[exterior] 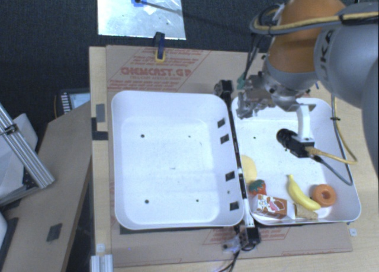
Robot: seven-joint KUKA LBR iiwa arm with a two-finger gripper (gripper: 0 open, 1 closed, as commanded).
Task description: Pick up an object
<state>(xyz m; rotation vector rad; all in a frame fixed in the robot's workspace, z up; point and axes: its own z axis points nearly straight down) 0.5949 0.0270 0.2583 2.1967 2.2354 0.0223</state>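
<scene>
The right bin (343, 164) holds several small items along its near edge: a yellow banana (298, 192), an orange ring (324, 194), a pale yellow piece (249, 168), a small red item (257, 187) and a red-and-white carton (271, 205). My gripper (247, 107) hangs over the bin's far left corner, close to the divider between the bins. It is well apart from all those items and nothing shows in it. The grey arm and its orange band (305, 22) reach in from the upper right.
The left bin (124, 164) lies beside the right one. A black fitting (291, 140) on a white bracket with a yellow cable sits over the right bin's middle. A yellow clamp (160, 48) stands at the board's far edge.
</scene>
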